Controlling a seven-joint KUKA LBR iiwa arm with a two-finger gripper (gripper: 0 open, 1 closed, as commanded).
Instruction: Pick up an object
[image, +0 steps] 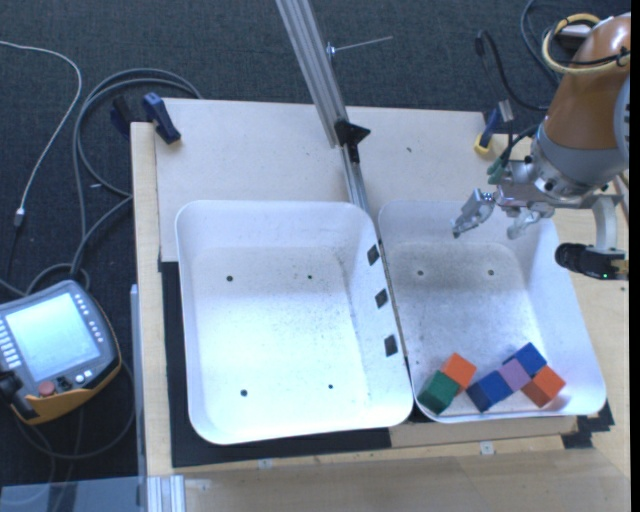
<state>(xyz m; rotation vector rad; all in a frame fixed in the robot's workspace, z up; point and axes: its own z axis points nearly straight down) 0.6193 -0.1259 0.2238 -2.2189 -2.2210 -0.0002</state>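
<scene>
I am holding the claw (492, 216) released and empty, well behind the clustered blocks (492, 380), and risking a multi-block jam because they are touching.

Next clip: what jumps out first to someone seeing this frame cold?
The cluster of coloured blocks huddled in the near corner of the right bin: green, orange, blue and purple pressed together. Next, the arm's orange band at upper right, with the tool open and bare above that bin's far end, well away from the blocks.
</scene>
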